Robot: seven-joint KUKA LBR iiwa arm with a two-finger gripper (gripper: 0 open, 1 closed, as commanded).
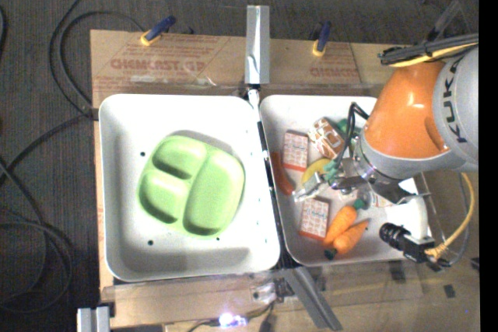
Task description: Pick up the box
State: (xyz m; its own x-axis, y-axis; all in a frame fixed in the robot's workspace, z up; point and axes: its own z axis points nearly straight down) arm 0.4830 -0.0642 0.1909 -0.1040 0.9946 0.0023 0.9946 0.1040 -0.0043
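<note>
My tool (331, 181) hovers in the right white bin (274, 138); I cannot tell its state. The small red-and-white cardboard box (314, 218) lies just below-left of it, long axis running up the view, beside toy carrots (342, 228).

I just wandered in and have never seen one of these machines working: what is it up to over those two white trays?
A grey and orange robot arm is reaching from the right over the right bin, which holds a jumble of small items: two little patterned boxes, two toy carrots and a few other pieces. Its gripper hangs low among them, between the two boxes, and nothing is visibly lifted yet. The left bin holds a green divided tray, untouched.
</note>
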